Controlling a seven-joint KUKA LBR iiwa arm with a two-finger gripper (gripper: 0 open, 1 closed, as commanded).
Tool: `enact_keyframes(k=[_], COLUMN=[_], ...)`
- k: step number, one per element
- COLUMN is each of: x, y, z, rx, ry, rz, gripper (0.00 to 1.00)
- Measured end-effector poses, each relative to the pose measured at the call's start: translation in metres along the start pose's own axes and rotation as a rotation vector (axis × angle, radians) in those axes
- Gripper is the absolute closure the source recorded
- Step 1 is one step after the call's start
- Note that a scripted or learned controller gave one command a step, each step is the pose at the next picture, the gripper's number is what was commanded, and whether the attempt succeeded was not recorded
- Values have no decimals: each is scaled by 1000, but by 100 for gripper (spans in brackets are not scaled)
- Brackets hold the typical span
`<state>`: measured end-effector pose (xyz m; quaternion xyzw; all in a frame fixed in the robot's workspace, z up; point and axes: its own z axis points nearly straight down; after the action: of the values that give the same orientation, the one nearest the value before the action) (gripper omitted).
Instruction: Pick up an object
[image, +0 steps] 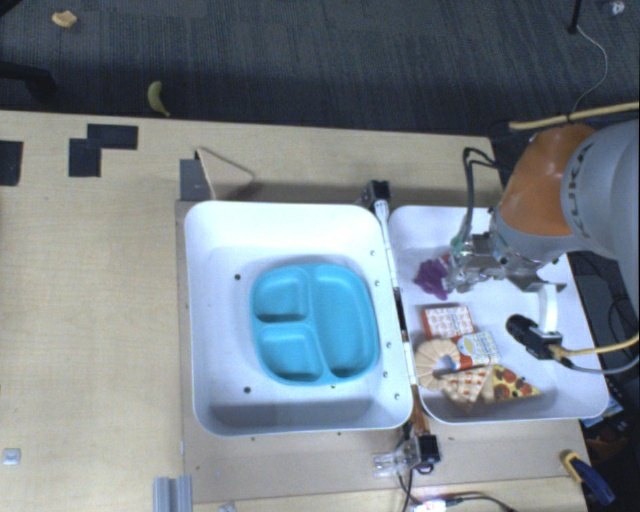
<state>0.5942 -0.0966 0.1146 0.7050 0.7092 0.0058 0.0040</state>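
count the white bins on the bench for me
2. The left bin holds a blue divided tray. The right bin sits beside it, holding small items, with the gripper over it.
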Motion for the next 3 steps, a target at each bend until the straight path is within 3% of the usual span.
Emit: enact_keyframes(k=[1,2,3], x=[0,1,1], y=[0,2,1], z=[0,-11,-11], rx=[0,-4,-3], ry=[0,1,1], rz=[0,-2,-2], gripper=[0,100,0])
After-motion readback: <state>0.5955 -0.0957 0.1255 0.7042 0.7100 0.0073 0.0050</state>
